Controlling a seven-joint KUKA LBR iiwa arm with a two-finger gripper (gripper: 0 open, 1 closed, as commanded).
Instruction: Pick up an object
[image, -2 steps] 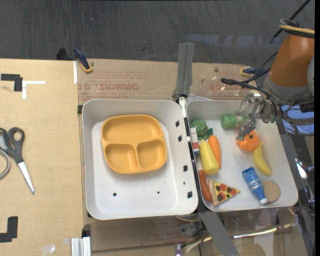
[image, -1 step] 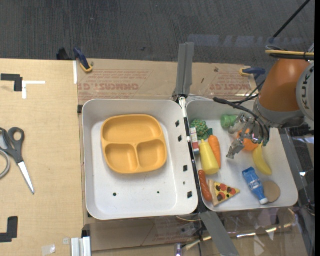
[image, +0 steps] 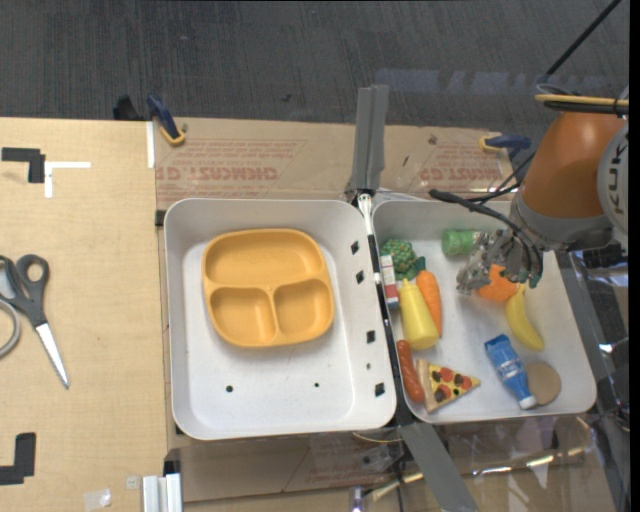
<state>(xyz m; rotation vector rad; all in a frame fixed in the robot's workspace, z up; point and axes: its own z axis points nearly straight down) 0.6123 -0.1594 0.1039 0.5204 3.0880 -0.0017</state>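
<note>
Arm comes in from the right. Gripper (image: 497, 268) is low in the right bin (image: 575, 330), on top of an orange toy (image: 497, 288), w/ a banana (image: 524, 320) just beside. Left bin (image: 185, 330) has a yellow tray (image: 268, 286). Scissors (image: 35, 310) lie on the bench.

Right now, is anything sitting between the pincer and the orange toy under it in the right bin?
Nothing visible: the pincer is down right at the orange toy. The banana lies just below it, the green piece to its upper left.
</note>
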